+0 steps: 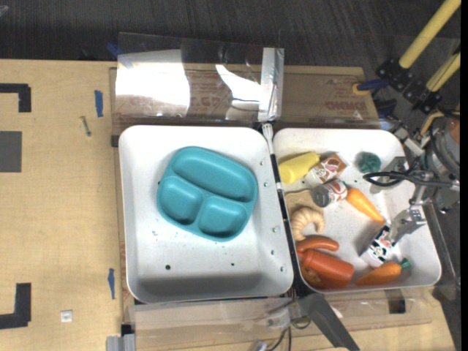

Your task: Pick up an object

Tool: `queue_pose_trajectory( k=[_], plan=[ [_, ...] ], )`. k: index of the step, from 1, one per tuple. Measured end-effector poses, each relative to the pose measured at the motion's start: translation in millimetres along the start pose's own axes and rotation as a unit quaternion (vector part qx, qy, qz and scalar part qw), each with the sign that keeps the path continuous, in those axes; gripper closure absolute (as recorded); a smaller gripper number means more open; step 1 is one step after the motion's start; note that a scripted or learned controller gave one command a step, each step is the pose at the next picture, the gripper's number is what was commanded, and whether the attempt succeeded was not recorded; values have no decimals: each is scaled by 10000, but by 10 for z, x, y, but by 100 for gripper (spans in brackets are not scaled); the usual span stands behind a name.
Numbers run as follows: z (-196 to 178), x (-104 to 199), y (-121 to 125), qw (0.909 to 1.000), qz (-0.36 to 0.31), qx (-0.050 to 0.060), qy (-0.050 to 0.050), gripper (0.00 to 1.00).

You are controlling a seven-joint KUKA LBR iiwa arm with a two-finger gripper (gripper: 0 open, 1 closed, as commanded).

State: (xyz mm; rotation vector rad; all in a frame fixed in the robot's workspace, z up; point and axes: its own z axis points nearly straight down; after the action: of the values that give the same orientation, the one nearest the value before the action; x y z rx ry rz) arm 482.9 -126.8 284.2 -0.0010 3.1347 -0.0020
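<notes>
The right bin (431,269) holds several toy foods: a yellow piece (298,167), a brown-and-white packet (330,168), a small teal lump (369,161), a grey-and-red can (330,193), an orange carrot (363,203), a beige croissant (307,218), a red sausage (318,244), a red-orange pepper (329,268) and a second carrot (380,273). A small black-and-white item (379,249) lies near the bin's front right. My gripper (401,229) hangs low over the right side of this bin, just up and right of the black-and-white item. Whether it touches that item is unclear.
The left bin (146,254) carries a teal divided plate (207,192). The arm and its cables (431,170) cross the right bin's right rim. Clear plastic sheeting (197,86) stands behind the bins. Yellow bars (431,24) run at the top right.
</notes>
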Motion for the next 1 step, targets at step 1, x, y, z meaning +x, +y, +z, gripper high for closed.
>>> queue_pose_trajectory(
  k=[1],
  plan=[
    [1563, -276, -127, 9955, 942, -10, 56, 0]
  ],
)
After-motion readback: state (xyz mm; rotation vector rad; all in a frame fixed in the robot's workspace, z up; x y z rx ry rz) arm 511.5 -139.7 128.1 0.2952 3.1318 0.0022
